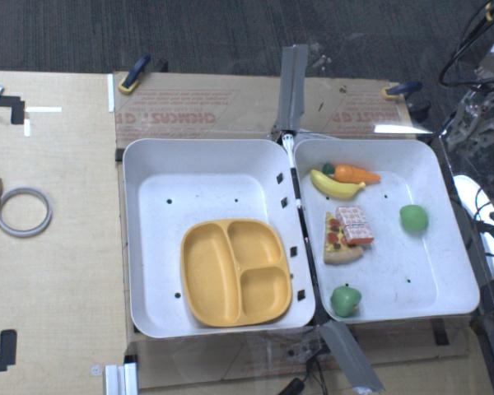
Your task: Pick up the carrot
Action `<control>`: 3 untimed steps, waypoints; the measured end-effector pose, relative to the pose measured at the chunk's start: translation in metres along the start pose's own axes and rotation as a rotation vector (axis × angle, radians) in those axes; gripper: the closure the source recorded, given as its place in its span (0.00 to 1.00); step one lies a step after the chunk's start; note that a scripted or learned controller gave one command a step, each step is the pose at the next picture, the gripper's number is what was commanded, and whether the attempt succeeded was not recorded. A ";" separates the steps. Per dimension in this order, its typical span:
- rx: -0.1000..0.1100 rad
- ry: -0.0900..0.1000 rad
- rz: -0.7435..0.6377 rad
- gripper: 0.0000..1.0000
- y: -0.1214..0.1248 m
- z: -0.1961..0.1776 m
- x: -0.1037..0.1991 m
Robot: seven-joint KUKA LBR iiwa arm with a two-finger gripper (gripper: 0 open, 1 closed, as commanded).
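- Wooden bench carries two white bins; the left bin holds a yellow divided plate.
- Right bin holds the toy food.
- Carrot lies at that bin's far side, touching the banana, so the pick looks not yet begun.
- Gripper state and its relation to the carrot: cannot tell.

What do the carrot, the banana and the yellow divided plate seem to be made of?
The carrot looks like moulded toy plastic: an even orange with a soft sheen. The banana touching it seems the same kind: flat uniform yellow, smooth skin. The yellow divided plate looks like matte hard plastic, one solid colour with rounded moulded compartments. All three are judged by look alone.
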State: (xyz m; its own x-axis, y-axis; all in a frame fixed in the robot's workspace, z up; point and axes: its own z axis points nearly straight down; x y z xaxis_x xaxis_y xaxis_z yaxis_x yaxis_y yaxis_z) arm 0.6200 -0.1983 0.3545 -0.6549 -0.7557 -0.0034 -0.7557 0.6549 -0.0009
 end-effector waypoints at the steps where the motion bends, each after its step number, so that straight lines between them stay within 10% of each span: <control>1: 0.002 -0.002 -0.177 1.00 -0.009 -0.087 -0.035; 3: 0.000 -0.002 -0.819 1.00 -0.003 -0.087 -0.058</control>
State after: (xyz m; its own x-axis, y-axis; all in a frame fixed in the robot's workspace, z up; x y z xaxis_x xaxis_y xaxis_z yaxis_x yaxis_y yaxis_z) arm 0.6601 -0.1570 0.4414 0.1044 -0.9945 -0.0037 -0.9945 -0.1044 -0.0040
